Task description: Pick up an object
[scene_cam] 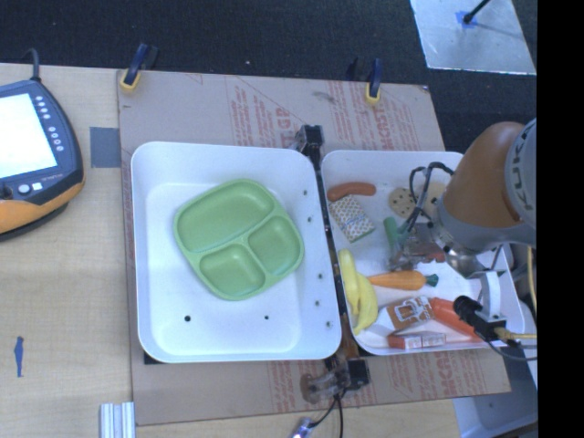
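Note:
The right bin (365,343) holds several small items: a sausage (352,190), a patterned wedge (351,217), a round cookie (399,200), a green piece (393,232), a yellow banana (358,290), two carrots (398,281) (449,313), a brown snack packet (410,313) and a red-white bar (416,340). My gripper (412,247) hangs low over the bin's middle, just above the upper carrot and beside the green piece. The arm's wrist covers most of it.
The left bin (155,245) carries a green three-compartment plate (239,237). A teach pendant (32,158) lies on the bench at far left. Clamps (372,80) hold the cardboard sheet's far edge. Cables run along the right bin's right side.

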Tool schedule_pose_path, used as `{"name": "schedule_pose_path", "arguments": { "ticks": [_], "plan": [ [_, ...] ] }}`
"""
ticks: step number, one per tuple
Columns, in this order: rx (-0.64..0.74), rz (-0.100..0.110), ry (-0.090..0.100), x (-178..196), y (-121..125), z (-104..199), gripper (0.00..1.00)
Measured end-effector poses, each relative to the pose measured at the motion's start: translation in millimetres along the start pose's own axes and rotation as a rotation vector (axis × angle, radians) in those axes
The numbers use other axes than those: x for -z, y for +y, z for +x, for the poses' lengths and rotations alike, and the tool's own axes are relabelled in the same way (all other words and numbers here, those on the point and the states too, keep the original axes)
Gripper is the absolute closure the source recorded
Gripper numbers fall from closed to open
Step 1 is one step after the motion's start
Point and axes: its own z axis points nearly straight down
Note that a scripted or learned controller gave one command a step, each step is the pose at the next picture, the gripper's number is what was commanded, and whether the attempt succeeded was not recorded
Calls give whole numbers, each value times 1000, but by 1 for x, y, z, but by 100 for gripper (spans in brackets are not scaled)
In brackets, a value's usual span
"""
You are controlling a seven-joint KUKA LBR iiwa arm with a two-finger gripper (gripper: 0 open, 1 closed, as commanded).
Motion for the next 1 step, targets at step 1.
{"name": "schedule_pose_path", "arguments": {
  "ticks": [1],
  "plan": [
    [-1,-1,0,0,0,0,0]
  ]
}}
